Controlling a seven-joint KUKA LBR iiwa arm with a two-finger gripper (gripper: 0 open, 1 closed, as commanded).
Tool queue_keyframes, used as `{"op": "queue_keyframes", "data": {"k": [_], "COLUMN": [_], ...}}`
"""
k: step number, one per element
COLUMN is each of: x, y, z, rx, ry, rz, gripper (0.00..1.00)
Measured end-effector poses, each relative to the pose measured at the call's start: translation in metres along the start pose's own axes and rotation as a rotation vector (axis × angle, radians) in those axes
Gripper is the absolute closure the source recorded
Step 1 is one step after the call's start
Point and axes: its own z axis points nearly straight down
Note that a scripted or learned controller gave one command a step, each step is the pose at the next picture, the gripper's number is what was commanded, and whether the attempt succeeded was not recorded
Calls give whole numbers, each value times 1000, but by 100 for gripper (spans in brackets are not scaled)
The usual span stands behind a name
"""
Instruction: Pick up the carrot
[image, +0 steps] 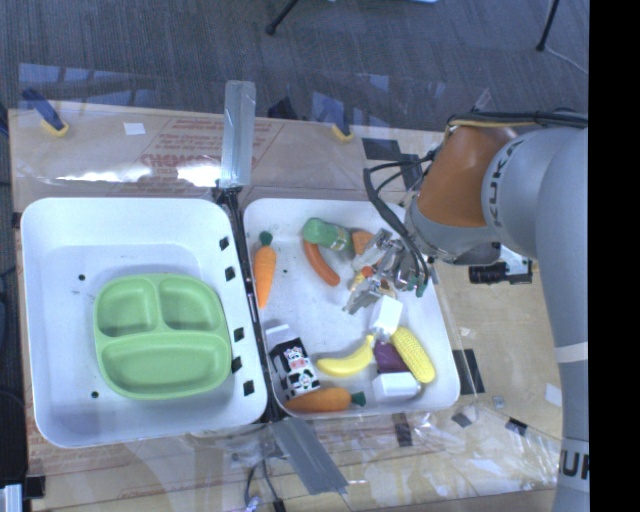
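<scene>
— Where's the carrot (264, 276) from where I'm hanging?

— Against the right bin's (440, 330) left wall, lying near-upright in the view, green tip toward the far edge. My gripper (375, 283) hangs over the bin's middle, so the carrot lies to its left in the view.

— Fingers?

— Spread a little, nothing between them. I judge I must cross left and turn the jaws across that long axis.

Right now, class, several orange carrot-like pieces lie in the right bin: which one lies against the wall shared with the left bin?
The carrot with the green top, lying lengthwise along that dividing wall. The others lie mid-bin by the gripper or at the near edge.
</scene>
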Motion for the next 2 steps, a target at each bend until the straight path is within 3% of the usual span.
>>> {"op": "queue_keyframes", "data": {"k": [1,2], "x": [-15,-18], "y": [47,51], "z": [24,12], "rx": [7,2], "ry": [12,-4], "rz": [7,-2], "gripper": [0,100]}}
